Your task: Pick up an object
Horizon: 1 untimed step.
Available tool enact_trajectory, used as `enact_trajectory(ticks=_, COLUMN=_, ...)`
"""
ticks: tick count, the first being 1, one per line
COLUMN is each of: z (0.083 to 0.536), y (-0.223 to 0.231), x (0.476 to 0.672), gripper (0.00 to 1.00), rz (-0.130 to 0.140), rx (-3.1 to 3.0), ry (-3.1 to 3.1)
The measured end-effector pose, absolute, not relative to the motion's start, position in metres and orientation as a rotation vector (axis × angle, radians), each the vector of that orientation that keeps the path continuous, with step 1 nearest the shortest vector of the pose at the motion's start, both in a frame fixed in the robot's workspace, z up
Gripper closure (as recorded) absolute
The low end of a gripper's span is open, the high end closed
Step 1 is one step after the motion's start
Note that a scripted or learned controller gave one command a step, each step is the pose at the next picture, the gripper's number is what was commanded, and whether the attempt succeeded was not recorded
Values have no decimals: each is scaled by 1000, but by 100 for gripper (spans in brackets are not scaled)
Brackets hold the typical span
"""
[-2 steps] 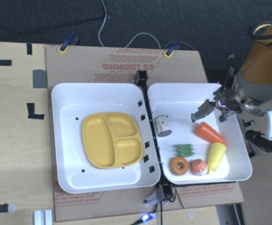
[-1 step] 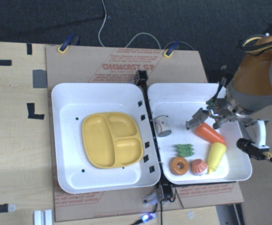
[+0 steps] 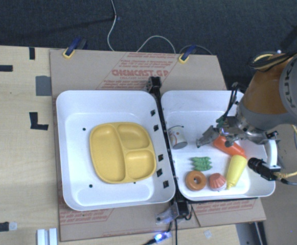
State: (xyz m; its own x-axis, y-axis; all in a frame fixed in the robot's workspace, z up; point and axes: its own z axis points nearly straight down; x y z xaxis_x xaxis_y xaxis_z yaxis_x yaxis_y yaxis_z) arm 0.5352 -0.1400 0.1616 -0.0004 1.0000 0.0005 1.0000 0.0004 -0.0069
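Observation:
The right bin (image 3: 189,103) holds several small items. An orange carrot-shaped toy (image 3: 230,147) lies near its right side, partly under the arm's wrist. Below it a yellow bottle-shaped toy (image 3: 235,170) lies slanted. A green leafy toy (image 3: 201,163), a brown donut (image 3: 195,180) and a pink-red piece (image 3: 216,181) sit along the front. A small silver cup (image 3: 178,137) lies by the divider. My gripper (image 3: 213,136) hangs low over the bin, just left of the carrot and right of the cup. Nothing is visibly held in it.
A yellow divided plate (image 3: 121,151) sits in the middle of the left bin (image 3: 71,106). The black divider clip strip (image 3: 159,137) runs between the bins. The arm's grey and orange body (image 3: 266,98) overhangs the right bin's right edge. Cardboard (image 3: 138,68) lies under both bins.

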Motion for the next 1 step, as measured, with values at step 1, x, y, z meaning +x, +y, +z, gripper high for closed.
enact_trajectory(ticks=1, z=116, y=-133, x=536, gripper=0, rz=6, rx=-2217, ry=-2219)
